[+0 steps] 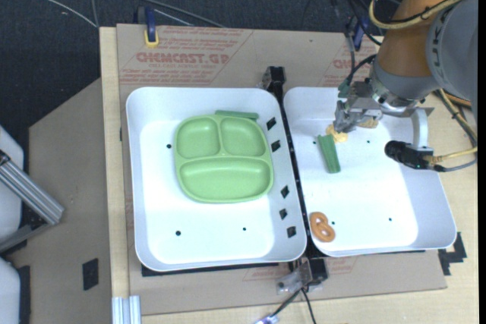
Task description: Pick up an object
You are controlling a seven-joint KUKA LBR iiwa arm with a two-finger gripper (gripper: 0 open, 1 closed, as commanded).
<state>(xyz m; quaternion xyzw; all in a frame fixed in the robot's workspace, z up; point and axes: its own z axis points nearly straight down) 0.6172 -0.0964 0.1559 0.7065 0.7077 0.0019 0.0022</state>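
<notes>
My pincer [345,127] over right bin [425,193], touching far end of green stick [329,154]; open or closed, can't tell. Bench [220,49] board reads "CHEMCAST GP". Pretzel [322,227] near corner.

Bright, even overhead light, soft shadows (white bins [380,231] perhaps slightly overexposed), mildly soft focus.
</notes>
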